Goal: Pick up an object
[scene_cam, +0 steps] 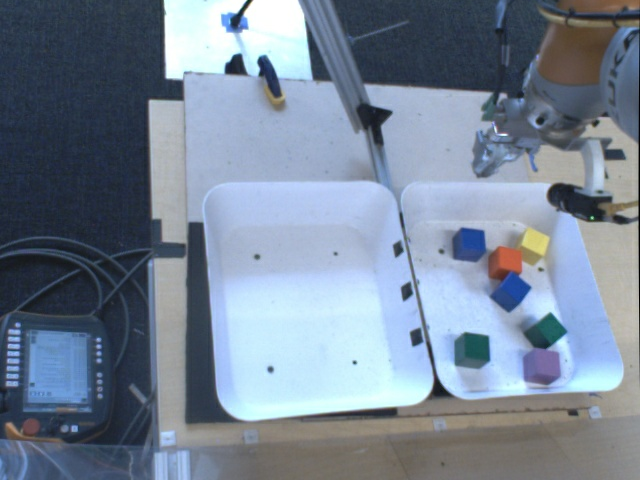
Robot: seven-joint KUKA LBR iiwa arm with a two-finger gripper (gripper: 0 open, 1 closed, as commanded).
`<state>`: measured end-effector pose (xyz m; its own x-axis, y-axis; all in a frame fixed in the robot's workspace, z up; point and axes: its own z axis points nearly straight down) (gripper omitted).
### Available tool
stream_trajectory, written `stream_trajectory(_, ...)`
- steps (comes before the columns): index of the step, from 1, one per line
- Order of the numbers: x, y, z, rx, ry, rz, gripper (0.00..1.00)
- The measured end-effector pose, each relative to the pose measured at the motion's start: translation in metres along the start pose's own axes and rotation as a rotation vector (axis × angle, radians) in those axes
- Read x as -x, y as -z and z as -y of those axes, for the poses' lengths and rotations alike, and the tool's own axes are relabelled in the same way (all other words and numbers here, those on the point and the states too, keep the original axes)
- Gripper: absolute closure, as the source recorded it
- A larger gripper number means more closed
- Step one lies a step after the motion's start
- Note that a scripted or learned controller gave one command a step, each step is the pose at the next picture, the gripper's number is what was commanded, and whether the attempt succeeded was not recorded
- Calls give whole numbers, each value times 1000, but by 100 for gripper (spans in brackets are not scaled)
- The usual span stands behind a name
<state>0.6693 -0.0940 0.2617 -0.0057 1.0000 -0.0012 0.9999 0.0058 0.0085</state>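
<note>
Approach step: the gripper [490, 158] is held above the right bin's [590, 298] far rim, its state not discernible; descent onto a cube [468, 244] is judged next.

The arm [585, 28] is seen entering from the upper right corner of the view, with its orange band uppermost and the grey wrist section below it. The wrist is angled down and to the left. The gripper [492, 158] is held above the tabletop, just beyond the far edge of the right bin [590, 298], near that bin's far left corner. Nothing is seen gripped. Dark cables are looped beside the wrist.
</note>
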Motion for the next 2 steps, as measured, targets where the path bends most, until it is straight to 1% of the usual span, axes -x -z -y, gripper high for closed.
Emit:
stream_trajectory(1,0,26,-1,-3,0,-1,100)
stream_trajectory(2,-51,27,24,-7,4,-3,100)
